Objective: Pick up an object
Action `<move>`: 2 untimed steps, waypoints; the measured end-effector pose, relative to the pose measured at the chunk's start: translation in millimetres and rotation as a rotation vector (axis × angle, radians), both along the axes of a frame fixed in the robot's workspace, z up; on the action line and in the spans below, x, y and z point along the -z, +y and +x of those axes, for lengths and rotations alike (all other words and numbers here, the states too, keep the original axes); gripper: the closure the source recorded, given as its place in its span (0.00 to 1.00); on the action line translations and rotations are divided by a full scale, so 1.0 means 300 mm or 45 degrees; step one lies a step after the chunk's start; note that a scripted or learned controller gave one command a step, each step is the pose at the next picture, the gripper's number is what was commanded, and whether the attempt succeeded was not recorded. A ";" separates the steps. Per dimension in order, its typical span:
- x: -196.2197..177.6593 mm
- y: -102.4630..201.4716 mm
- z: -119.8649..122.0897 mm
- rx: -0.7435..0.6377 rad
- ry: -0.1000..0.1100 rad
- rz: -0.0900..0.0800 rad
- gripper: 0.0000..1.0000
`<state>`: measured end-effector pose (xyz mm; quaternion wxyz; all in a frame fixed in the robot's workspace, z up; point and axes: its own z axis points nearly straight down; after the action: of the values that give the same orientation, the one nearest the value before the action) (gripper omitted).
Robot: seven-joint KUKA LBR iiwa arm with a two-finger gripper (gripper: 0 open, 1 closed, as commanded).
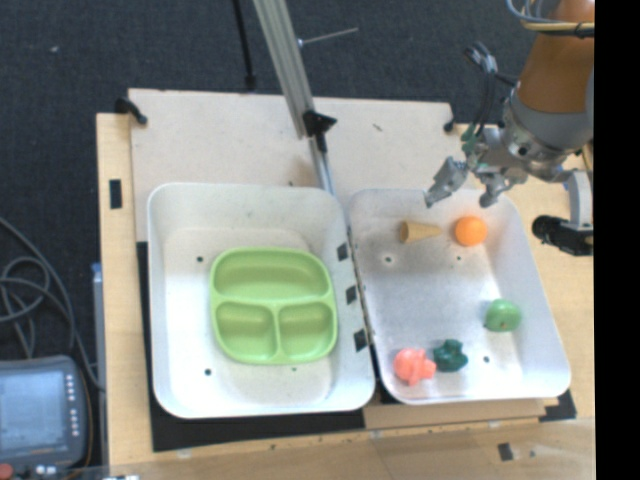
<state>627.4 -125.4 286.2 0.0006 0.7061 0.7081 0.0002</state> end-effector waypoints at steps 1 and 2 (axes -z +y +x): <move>0.000 0.000 0.000 0.000 0.000 0.000 0.00; 0.198 -0.019 0.020 0.004 0.007 -0.001 0.00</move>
<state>633.3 -131.0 226.9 -0.0009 0.7072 0.7070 -0.0021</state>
